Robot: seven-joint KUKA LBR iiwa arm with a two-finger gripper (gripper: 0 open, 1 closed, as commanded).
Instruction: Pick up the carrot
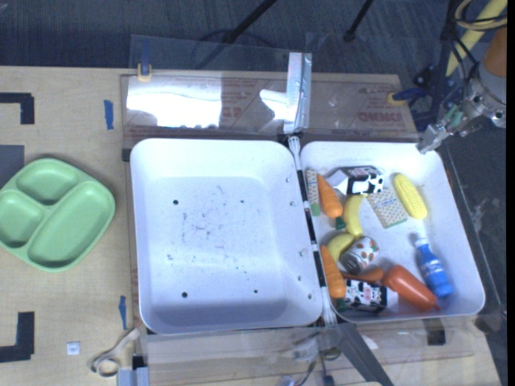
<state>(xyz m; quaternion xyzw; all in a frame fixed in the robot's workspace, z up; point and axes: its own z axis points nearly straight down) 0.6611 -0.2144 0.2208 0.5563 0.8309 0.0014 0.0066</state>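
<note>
This is a robot test lab, not a home or kitchen. A plywood counter point(72, 87) carries two shallow white bins point(217, 155) set edge to edge, backed at twelve o'clock by a clear plastic screen point(213, 83) held with tape. Black and blue tape marks point(18, 107) sit on the wood at nine o'clock. The right bin holds toy food and small packages point(372, 240) heaped together as test items. A green divided plate point(52, 213) lies at nine o'clock. Dark carpet, stand legs point(265, 6) and cabling point(475, 10) fill the floor from twelve to two o'clock.
</note>
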